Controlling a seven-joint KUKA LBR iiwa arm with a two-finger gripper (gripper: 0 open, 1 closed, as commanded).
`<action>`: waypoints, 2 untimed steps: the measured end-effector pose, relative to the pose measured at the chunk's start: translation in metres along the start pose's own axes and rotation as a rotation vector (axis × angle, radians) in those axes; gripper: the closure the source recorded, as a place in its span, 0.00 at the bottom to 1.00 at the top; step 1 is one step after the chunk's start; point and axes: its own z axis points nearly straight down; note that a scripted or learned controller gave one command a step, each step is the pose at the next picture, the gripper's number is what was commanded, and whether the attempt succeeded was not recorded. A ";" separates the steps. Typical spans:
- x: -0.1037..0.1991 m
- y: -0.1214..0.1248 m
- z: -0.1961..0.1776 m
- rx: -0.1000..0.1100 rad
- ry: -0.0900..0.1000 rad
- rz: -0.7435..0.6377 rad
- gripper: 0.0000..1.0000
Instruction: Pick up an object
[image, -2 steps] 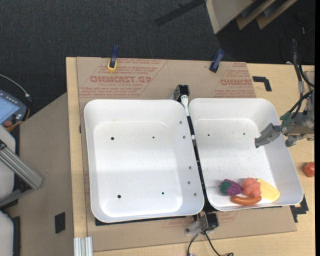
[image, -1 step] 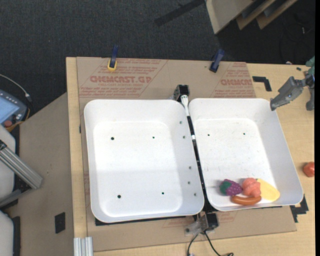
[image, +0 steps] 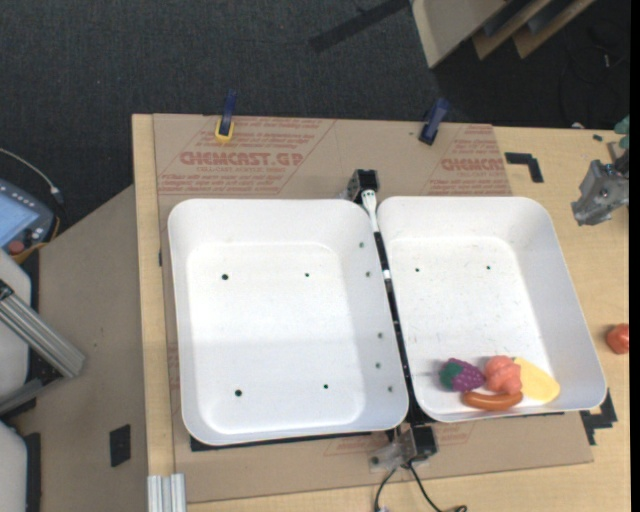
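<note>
I am right at the start: nothing is picked up yet. My end effector (image: 600, 193) sits far off at the right edge of the desk (image: 100, 300), and I cannot tell how it is set. The toys (image: 497, 382) lie bunched in the right bin's (image: 470, 225) near corner. Next I must swing over them and go down.

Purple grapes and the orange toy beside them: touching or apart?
Touching. The camera view shows the purple grapes pressed against the orange toy, no white bin floor between them.

White bins (image: 270, 225); purple grapes (image: 461, 375), orange-red toy (image: 504, 374), yellow piece (image: 541, 383), brown board (image: 260, 150)
</note>
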 end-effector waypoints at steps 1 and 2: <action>-0.013 0.026 0.111 0.016 0.003 0.003 1.00; -0.013 0.027 0.094 0.001 0.000 0.001 1.00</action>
